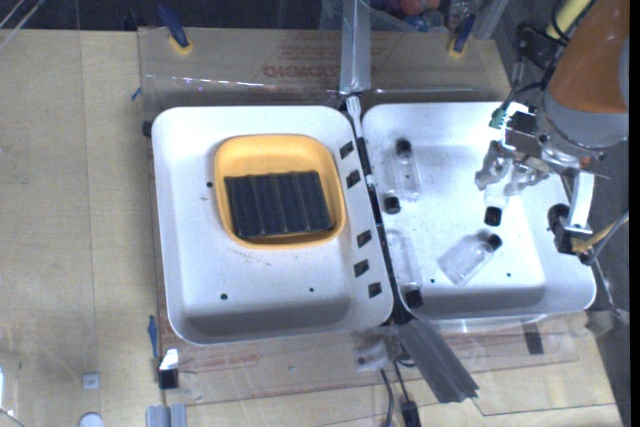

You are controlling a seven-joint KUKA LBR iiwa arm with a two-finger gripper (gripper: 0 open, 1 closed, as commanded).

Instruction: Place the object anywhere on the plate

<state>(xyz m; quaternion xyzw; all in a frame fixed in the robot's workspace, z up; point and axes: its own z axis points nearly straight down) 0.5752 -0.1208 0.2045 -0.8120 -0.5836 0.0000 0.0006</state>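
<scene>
**Nothing on the plate yet: I'm hanging over the right bin**

I'm hovering my claw (512, 177) over the far right part of the right-hand shallow white bin (440, 290), and the job is looking barely begun. The yellow-orange rounded-square plate (278, 153) is sitting in the left-hand shallow white bin (180, 215), carrying a dark ribbed rectangular insert (278, 203) and nothing else that I can make out. So the delivery is all still ahead of me: grasp, lift, cross the divider between the bins, set down.

Whether my claw is wide or narrow, I can't tell from up here; it's a tangle of metal against white plastic, and I'm seeing nothing gripped in it.

The likeliest target, to my eye, is the small clear plastic bottle with a black cap (468, 257), lying tilted on its side on the bin floor, just below my claw and apart from it. It's see-through, nearly vanishing against the white. Another clear bottle with a dark cap (403, 167) is lying near the divider, and a third clear bottle (402, 265) is resting against that divider lower down. All three are staying in the right bin, well apart from the plate.
</scene>
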